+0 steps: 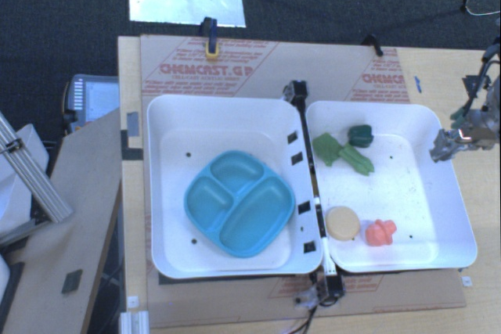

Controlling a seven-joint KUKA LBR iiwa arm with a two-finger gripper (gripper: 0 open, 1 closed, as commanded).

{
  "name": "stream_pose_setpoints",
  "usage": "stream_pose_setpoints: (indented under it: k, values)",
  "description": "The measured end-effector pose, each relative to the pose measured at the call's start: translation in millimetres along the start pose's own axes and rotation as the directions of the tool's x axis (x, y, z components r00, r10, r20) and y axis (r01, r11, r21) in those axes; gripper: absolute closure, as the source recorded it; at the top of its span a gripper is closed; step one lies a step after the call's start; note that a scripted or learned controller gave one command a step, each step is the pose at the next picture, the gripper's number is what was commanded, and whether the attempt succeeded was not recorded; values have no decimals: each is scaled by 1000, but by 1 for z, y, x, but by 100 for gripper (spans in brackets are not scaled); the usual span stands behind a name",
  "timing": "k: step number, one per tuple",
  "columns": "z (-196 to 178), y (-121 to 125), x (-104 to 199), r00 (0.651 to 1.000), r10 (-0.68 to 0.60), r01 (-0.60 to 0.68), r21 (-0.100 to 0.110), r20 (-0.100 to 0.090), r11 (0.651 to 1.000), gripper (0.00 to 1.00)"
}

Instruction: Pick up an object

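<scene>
Objects for picking lie in the right bin (427,192), all to the left of the gripper (443,146), which sits at that bin's right rim with nothing seen between its fingers; whether it is open or closed cannot be told. Nearest are the dark green piece (360,135) and the light green piece (342,153), well apart from the gripper, left of it at about its own level. The tan round disc (343,223) and the pink-orange object (380,232) lie left of and below the gripper, near the bin's front wall. Farther left, the left bin (168,168) holds a blue divided plate (239,203).
</scene>
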State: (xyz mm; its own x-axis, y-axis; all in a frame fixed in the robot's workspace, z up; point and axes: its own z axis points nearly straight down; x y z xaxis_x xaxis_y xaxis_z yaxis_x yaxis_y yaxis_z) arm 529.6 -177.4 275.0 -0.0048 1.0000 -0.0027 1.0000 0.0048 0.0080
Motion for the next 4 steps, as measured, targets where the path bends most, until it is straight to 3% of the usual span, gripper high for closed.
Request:
stream_pose_setpoints:
  k: [4]
  values:
    - [52,1,213,1000,-5,5,8,-5,1000,100]
